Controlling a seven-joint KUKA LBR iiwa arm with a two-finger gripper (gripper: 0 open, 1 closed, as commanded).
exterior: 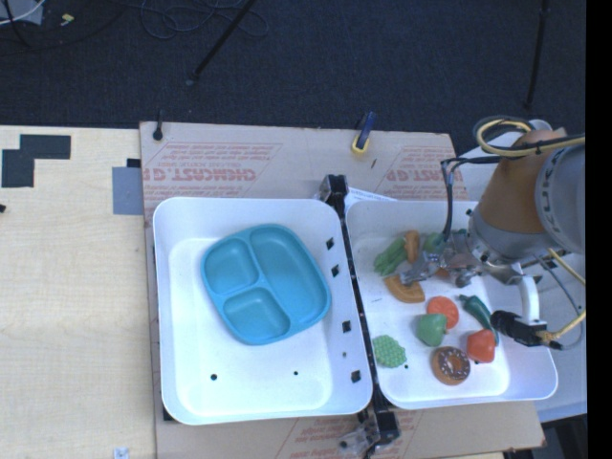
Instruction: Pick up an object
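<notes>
Grey, your tool (418,275) hangs over toy food in the right bin (535,385); its grip state you cannot tell.

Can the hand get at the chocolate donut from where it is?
Probably yes. The donut lies uncovered near the right bin's front edge, apart from the hand; the red piece beside it crowds one side.

Two white bins sit side by side: the left bin (186,371) holds a blue divided plate (263,282), and the right bin (531,385) holds toy foods, among them a green leafy piece (389,350), a donut (450,364) and a red-orange tomato (442,308). The gripper (421,273) is low over the right bin's far end, by an orange slice (405,290).
</notes>
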